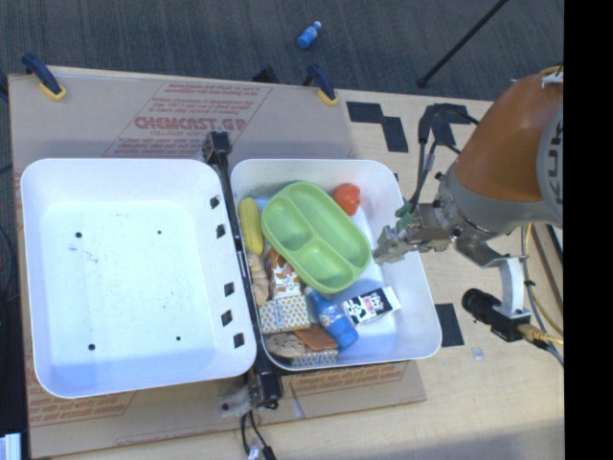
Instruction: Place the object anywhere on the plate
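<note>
Green plate (316,238) lies tilted in the right bin (407,300), resting on the clutter, with corn (251,225) at its left and a red item (347,198) beyond. The claw (391,244) hangs just right of it; open or closed, I cannot tell.

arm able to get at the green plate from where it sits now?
Probably yes. The green plate lies tilted on top of the clutter in the right bin, its upper face uncovered, and the tool hangs just beside its right rim with nothing between them.
</note>
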Available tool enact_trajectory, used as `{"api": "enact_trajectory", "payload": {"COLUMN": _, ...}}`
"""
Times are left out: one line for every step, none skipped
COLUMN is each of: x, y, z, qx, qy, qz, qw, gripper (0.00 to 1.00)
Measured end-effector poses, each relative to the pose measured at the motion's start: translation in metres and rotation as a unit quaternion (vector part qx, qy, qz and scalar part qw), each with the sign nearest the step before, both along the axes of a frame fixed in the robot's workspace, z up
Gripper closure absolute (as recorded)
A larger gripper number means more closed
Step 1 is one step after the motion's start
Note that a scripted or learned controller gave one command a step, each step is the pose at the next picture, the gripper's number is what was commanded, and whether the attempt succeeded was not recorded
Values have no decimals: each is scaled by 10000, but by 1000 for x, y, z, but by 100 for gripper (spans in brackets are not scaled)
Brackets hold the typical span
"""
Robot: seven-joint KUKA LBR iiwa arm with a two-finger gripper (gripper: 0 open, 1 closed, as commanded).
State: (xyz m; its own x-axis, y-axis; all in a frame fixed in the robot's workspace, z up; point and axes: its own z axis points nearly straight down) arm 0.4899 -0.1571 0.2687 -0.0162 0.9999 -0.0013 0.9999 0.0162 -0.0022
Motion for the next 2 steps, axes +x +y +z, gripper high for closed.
{"api": "enact_trajectory", "payload": {"x": -13, "y": 46, "z": 20, "qx": 9, "qy": -9, "qz": -51, "qw": 10000, "gripper": 100}}
{"api": "enact_trajectory", "payload": {"x": -13, "y": 46, "z": 20, "qx": 8, "qy": -9, "qz": -52, "qw": 10000, "gripper": 0}}
